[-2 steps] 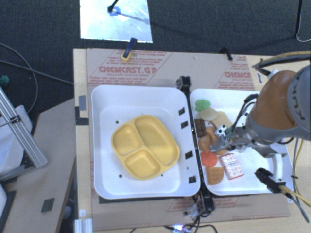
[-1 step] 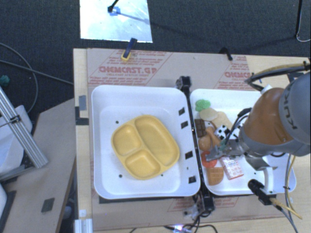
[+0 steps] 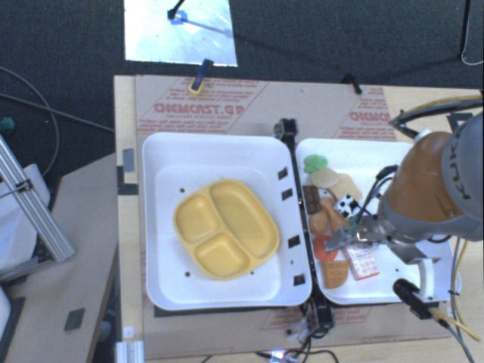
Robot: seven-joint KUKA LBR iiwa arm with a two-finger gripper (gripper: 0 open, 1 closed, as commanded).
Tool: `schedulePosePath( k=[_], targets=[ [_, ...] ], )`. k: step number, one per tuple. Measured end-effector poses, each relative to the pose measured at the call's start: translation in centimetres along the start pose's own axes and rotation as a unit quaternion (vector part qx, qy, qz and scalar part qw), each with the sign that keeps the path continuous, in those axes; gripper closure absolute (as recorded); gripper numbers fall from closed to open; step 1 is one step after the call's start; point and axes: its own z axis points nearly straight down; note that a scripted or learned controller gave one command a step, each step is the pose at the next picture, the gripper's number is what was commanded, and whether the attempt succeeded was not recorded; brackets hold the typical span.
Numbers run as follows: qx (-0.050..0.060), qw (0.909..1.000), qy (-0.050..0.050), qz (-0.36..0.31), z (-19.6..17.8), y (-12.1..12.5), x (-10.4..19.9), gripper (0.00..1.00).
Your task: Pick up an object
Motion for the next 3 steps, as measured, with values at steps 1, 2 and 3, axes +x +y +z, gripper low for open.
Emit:
schedulePosePath(
  k=[1,2,3],
  targets=[
    [0.001,1.0,0.001,-0.002,-0.9,0.0,0.7,0.0],
    [-0.003,1.0,-0.002,0.002,2.1,0.2,0.2,0.0],
    [0.0,1.0,0.0,0.0,-0.1,0.0,0.1,0.0]
  ],
)
